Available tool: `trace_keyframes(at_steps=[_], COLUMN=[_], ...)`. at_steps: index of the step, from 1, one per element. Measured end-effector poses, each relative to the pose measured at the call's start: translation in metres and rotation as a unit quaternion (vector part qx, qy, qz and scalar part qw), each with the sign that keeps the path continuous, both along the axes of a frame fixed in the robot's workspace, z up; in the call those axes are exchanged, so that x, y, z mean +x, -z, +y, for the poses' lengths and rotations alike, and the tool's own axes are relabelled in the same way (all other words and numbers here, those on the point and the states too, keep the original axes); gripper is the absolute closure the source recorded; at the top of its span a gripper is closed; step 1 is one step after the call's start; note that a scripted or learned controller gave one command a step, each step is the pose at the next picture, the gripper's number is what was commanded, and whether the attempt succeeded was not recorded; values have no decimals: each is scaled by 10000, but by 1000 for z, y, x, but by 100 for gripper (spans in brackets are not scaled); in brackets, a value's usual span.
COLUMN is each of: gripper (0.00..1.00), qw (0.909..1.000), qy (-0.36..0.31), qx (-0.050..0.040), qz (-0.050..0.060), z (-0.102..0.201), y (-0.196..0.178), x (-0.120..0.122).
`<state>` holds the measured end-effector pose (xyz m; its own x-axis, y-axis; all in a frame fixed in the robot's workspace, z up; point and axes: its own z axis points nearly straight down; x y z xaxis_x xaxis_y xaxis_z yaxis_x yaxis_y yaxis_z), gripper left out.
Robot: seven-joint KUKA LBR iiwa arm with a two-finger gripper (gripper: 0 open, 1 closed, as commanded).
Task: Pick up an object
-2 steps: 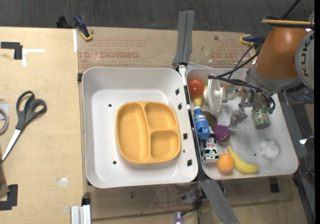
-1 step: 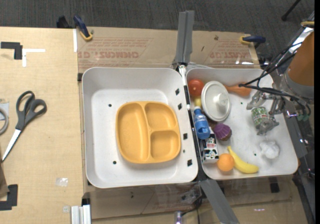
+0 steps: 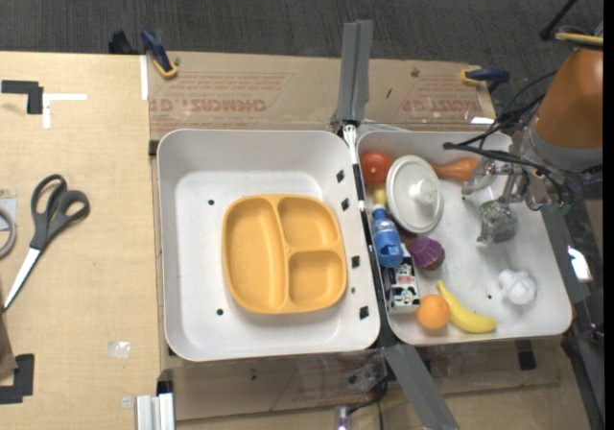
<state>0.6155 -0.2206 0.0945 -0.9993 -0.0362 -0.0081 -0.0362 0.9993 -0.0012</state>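
Two white bins sit side by side on the bench. The left bin (image 3: 192,255) holds one yellow divided plate (image 3: 285,252), lying flat in its middle with three compartments, all bare. The right bin (image 3: 547,265) holds all the loose things, so any pick must come from there.

Most of them crowd its left wall, likely where they slid or were dropped together: one red tomato (image 3: 375,167) at the far end, one white lid with a knob (image 3: 414,192) leaning over it, one blue bottle (image 3: 386,235) lying along the wall, one purple piece (image 3: 427,251), and one small printed box (image 3: 404,286) nearer. At the near edge lie one orange (image 3: 433,313) and one banana (image 3: 467,315), touching. One orange carrot-like piece (image 3: 459,169) lies by the far wall, and one white crumpled lump (image 3: 518,288) sits alone toward the right.

The arm comes in from the right, its orange band high at the far right corner, and the gripper (image 3: 497,224) hangs over the open floor of the right bin, between the lid and the right wall. Whether the claw is spread or closed I cannot tell; the tip is small and cluttered with cables. Nothing is visibly between its tips, so I judge that no object is picked up. The white lump lies just near of it and is the closest loose thing.
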Motion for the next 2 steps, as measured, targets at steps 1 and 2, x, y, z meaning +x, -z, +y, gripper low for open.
trace_keyframes(at_steps=[1, 2], gripper=[0, 0], qw=[9973, 9988], qy=[729, 489], qx=[0, 7], qz=[-1, 14], z=[103, 7], y=[0, -1], x=[18, 27])
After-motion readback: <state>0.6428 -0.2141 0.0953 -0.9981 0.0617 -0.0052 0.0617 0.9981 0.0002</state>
